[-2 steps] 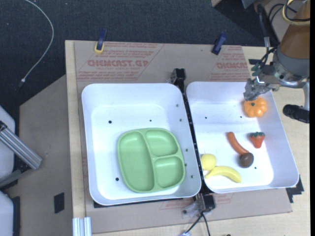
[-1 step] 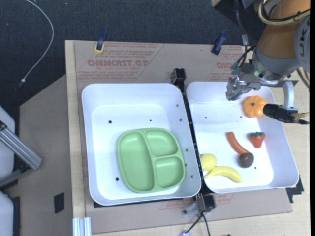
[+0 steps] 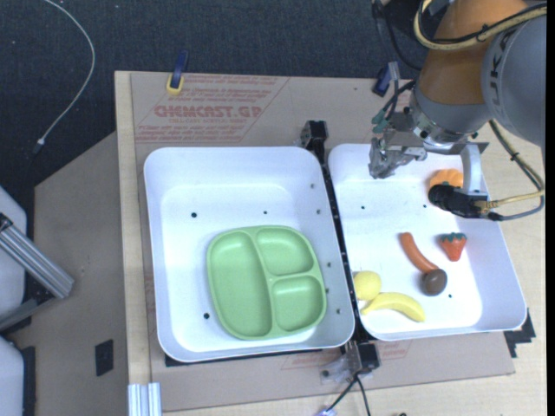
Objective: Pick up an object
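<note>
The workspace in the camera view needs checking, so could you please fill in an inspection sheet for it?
Surface: brown board bearing the left bin and right bin side by side.
Job's things: in the right bin, banana, lemon, orange carrot, brown piece at its end, strawberry, orange fruit.
Clutter: green divided plate in the left bin.
Grippers: tool over the right bin's far left corner, nothing seen between its fingers.
Cables: yellow hose on the arm; white cable on the floor.
Surroundings: dark carpet, metal rail.
</note>
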